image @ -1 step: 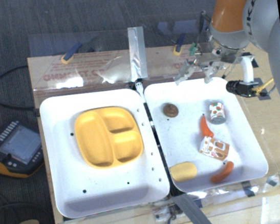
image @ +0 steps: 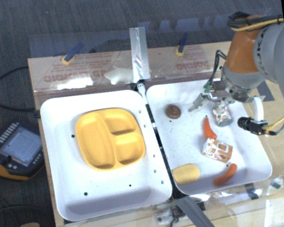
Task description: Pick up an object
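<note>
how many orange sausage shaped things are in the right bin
2: one sausage near the bin's middle, just below the gripper; another sausage at the bottom edge. More may hide under the arm.

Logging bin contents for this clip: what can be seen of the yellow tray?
The yellow tray looks like smooth moulded plastic, rounded-square, with three compartments: one long at the view's left, two smaller at its right. It lies flat, open side up, near the middle of the left bin, touching only the bin floor.
</note>
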Controlling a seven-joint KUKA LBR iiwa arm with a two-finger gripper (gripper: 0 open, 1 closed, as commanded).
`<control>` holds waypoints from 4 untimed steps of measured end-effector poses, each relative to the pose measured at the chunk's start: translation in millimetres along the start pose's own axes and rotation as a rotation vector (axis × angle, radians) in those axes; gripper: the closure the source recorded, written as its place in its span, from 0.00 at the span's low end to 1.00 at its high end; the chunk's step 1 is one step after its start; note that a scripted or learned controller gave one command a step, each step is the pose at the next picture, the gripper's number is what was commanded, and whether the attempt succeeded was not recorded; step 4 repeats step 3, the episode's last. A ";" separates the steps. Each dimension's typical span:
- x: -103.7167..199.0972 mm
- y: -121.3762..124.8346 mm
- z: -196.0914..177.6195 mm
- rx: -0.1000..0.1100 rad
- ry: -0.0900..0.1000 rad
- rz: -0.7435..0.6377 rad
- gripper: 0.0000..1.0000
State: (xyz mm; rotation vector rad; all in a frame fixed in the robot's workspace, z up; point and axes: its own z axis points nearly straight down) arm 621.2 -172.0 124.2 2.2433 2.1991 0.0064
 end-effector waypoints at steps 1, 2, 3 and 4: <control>1.1 -57.4 34.0 -0.011 -0.003 -0.221 0.00; -0.3 -56.6 24.2 -0.013 -0.006 -0.219 1.00; 59.3 9.8 -97.6 0.003 -0.004 -0.159 1.00; 59.3 9.8 -97.6 0.003 -0.004 -0.159 1.00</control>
